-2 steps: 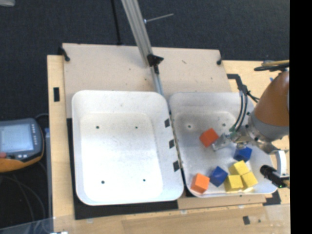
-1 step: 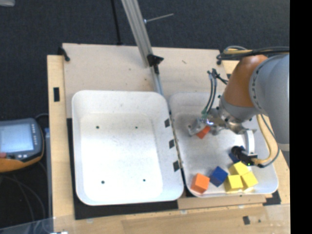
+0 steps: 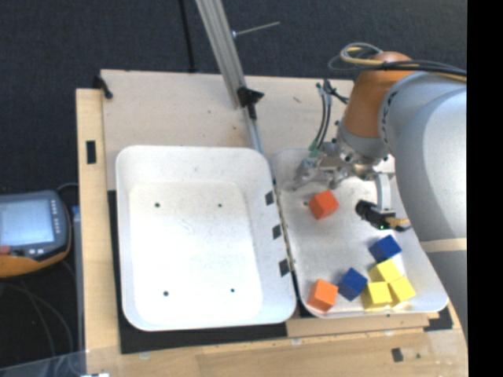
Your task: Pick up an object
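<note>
Gripper [image 3: 308, 173] being held over the right bin's [image 3: 334, 250] far edge.
Its finger state cannot be told; the bin's right edge is being hidden by the arm [image 3: 428, 144].

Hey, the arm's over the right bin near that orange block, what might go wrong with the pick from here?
1. The gripper sits above and left of the upper orange block, close to the right bin's far wall, so a descent may miss or nudge it.
2. The yellow blocks and blue blocks are crowded in the near corner; picking there may bump neighbours.
</note>
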`<action>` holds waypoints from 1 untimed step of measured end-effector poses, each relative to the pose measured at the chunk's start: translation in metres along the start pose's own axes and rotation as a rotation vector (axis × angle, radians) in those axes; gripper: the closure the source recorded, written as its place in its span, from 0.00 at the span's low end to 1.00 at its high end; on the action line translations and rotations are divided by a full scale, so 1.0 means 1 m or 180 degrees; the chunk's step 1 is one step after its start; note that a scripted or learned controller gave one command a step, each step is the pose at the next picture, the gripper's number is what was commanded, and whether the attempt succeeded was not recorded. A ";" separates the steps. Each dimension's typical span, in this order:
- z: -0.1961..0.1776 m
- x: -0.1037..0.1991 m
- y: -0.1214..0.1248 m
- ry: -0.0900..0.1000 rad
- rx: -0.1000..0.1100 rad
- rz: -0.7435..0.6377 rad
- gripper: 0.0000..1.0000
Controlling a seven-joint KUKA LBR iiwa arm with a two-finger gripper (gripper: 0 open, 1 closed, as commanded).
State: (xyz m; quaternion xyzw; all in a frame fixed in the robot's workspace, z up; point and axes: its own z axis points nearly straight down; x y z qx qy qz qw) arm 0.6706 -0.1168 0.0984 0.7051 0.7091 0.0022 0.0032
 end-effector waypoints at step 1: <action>0.000 -0.001 0.001 -0.0005 0.0013 0.0000 0.00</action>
